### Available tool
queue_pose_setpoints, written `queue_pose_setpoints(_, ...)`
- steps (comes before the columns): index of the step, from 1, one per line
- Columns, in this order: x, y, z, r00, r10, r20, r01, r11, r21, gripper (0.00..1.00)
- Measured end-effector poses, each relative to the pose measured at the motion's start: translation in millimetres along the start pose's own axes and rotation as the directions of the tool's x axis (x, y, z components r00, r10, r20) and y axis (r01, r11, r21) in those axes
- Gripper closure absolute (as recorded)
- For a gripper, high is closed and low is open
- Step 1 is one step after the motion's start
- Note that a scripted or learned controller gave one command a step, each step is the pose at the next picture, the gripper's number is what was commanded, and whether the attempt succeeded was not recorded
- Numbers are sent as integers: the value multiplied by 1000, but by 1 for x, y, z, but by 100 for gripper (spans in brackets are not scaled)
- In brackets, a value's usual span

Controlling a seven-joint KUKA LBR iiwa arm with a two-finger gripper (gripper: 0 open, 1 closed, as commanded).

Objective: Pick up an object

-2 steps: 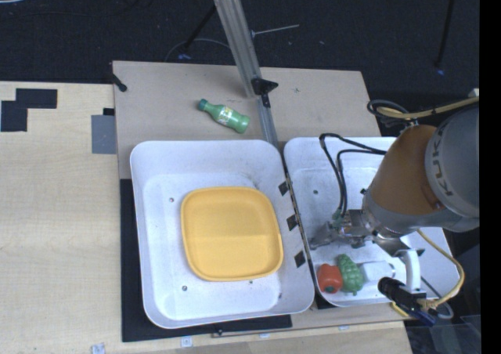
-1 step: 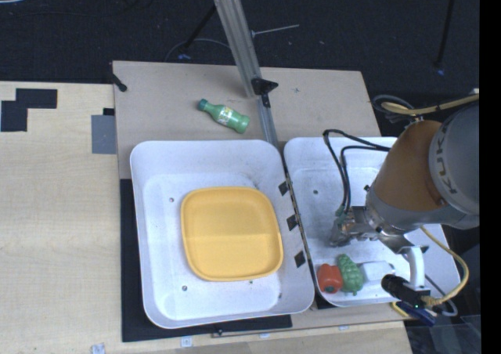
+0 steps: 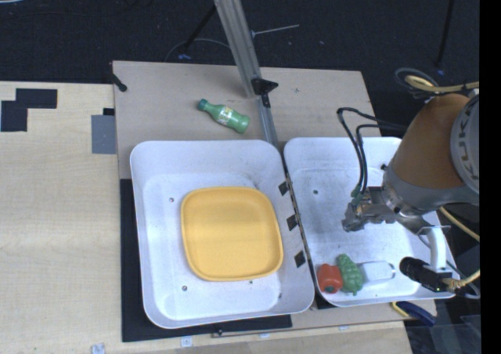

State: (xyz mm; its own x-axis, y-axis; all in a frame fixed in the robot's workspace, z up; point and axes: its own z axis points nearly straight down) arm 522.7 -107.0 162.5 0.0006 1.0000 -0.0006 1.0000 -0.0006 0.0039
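The bench (image 3: 329, 102) bears two white bins (image 3: 156, 180) and a green bottle (image 3: 224, 115).

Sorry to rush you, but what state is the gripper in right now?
Gripper: over the right bin, nothing visibly held; open or shut cannot be told.

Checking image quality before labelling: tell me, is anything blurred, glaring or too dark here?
Camera view: bins evenly lit, mild glare on the white left bin; yellow plate sharp; the gripper is soft and small; floor beyond the bench very dark; green bottle casts little shadow.
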Motion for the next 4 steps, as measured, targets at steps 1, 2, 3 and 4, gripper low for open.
queue_pose_setpoints(1,4,3,-42,1000,0,0,0,1000,1,100)
queue_pose_setpoints(2,4,-5,-99,1000,0,0,0,1000,0,100)
queue_pose_setpoints(3,42,11,-93,1000,-3,-1,3,1000,5,100)
queue_pose_setpoints(4,82,26,-91,1000,-3,0,3,1000,5,100)
